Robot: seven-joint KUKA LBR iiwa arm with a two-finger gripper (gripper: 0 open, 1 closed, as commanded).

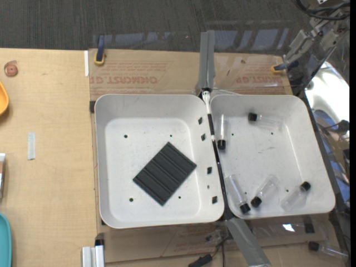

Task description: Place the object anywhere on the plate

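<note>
The plate is a dark grey ridged rectangle lying at a slant on the floor of the left bin. Several clear tubes with black caps lie in the right bin: one along its left wall, two near the front, and one at the front right. A small black cap sits alone toward the back. My gripper hangs at the top right, beyond the right bin's far corner and well away from the tubes and the plate.
Both bins rest on brown cardboard. A grey divider post rises between them at the back. A light wooden tabletop lies to the left, bearing an orange item and a teal one at its edge.
</note>
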